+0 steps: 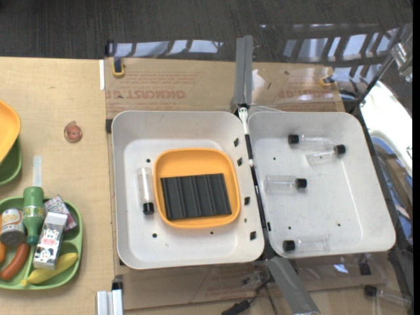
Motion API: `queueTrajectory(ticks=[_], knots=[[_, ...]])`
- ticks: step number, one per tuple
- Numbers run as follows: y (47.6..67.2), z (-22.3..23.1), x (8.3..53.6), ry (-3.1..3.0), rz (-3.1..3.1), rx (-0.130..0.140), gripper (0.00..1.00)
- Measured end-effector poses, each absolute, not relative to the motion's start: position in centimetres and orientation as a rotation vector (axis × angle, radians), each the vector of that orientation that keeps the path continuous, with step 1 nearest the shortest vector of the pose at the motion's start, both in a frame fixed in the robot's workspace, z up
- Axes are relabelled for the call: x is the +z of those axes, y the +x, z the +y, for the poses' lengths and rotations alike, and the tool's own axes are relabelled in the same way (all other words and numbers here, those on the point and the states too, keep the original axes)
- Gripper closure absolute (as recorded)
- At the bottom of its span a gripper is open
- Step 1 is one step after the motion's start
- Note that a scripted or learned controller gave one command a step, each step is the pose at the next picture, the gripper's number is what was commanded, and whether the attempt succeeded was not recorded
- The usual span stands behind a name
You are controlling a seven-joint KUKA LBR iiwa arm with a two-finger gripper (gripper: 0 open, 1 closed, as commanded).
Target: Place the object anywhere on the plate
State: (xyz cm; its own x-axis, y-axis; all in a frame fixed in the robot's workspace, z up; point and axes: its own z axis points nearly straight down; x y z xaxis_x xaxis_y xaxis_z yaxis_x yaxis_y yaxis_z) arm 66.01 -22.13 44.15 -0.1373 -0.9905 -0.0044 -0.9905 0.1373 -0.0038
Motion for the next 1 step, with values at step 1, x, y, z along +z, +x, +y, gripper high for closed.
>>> queueTrajectory(ticks=[1], knots=[[66.00, -22.12, 44.15, -2.382, 2.040, 0.000, 1.00]])
